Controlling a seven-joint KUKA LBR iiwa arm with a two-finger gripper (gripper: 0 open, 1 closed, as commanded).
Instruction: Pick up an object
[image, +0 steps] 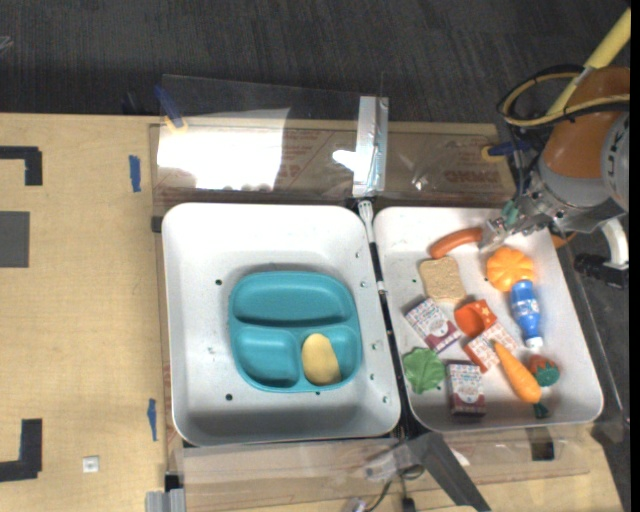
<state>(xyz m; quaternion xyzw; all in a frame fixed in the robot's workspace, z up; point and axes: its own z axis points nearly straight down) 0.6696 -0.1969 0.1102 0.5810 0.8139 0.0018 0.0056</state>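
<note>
Cardboard-topped bench (80, 330) (blue tape marks), dark floor (250, 40) — beyond

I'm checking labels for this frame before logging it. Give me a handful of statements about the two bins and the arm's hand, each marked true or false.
1. A teal divided tray lies in the left bin. True.
2. The yellow potato-like item lies in the right bin. False: it sits in a lower compartment of the teal tray.
3. The hand is at the top of the right bin, by the sausage. True.
4. The blue-and-white bottle lies in the left bin. False: it lies in the right bin, below the small orange pumpkin.
5. The carrot is clamped in the hand. False: it lies low in the right bin, apart from the hand.
</note>
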